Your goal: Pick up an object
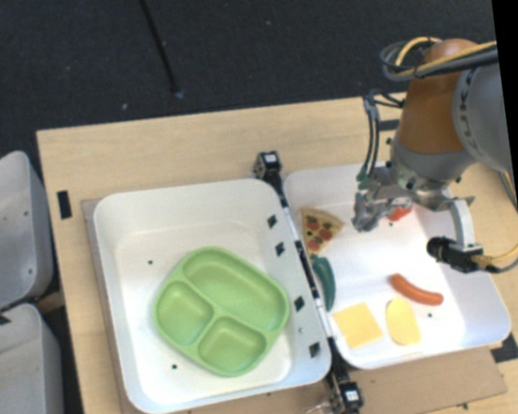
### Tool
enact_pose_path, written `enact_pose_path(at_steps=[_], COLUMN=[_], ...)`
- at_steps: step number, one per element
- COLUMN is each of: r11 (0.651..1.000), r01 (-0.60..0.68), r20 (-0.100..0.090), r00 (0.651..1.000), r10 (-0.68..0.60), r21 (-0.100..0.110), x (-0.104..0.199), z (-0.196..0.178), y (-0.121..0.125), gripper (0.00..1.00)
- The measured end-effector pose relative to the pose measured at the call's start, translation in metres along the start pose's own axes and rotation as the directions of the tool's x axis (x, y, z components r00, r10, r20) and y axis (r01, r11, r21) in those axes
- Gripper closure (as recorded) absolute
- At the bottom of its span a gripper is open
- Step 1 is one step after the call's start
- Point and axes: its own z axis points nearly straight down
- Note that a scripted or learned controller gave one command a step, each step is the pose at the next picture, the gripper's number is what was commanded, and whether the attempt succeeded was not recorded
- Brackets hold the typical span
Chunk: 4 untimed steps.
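Over the right bin (463,316) the hand (370,213) hangs low; whether it grips anything, cannot tell. One red object (399,213) sits just beside it, arm side. One pizza slice (320,229) lies just on its other side. Nearer the camera from the hand: one sausage (416,289), one yellow square (358,325), one yellow oval (402,322), one green piece (323,278). Well away, the left bin (125,266) holds one green three-compartment plate (220,310). Two bins total on the surface (185,145).
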Motion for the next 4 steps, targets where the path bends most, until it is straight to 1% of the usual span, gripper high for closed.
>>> enact_pose_path(at_steps=[1, 2, 3, 4], r11=[1.0, 1.0, 1.0, 1.0], r01=[0.003, 0.014, 0.012, 0.015], r20=[0.0, -0.002, 0.0, -0.001], r00=[1.0, 1.0, 1.0, 1.0], r10=[-0.003, -0.014, -0.012, -0.015], r21=[0.0, 0.003, 0.006, 0.006], x=[-0.001, 0.05, 0.093, 0.154], z=[-0.03, -0.045, -0.041, -0.04], y=[0.001, -0.009, -0.018, -0.023], gripper=[1.0, 1.0, 1.0, 1.0])
